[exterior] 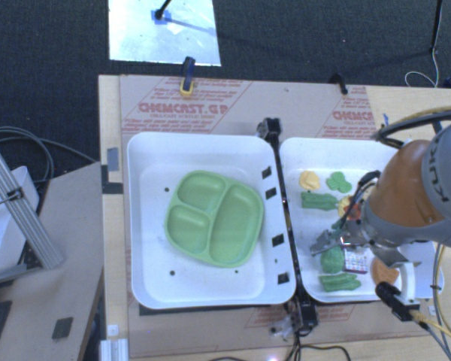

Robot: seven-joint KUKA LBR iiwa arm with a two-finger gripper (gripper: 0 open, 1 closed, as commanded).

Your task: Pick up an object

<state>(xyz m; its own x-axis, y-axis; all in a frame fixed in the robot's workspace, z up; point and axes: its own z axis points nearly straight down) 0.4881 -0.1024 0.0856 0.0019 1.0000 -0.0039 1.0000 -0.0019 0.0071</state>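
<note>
Lower right: green piece (340, 282) at right bin (316, 147) bottom edge. Just above, gripper (325, 241) over round green toy (332, 259); finger state unclear. Above: green block (319, 200), yellow piece (309, 180). Left bin (146, 153): green tray (213, 217).

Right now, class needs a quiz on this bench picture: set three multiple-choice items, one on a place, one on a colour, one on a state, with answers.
1. Where does the divided plate lie?
A. left bin
B. right bin
C. on the floor

2. What colour is that plate?
A. red
B. green
C. blue

3. Where does the tool sit?
A. over the left bin
B. off the bench
C. low over the toys in the right bin

Answers: 1 A, it fills the left bin. 2 B, pale green. 3 C, it sits beside a green toy.
</note>
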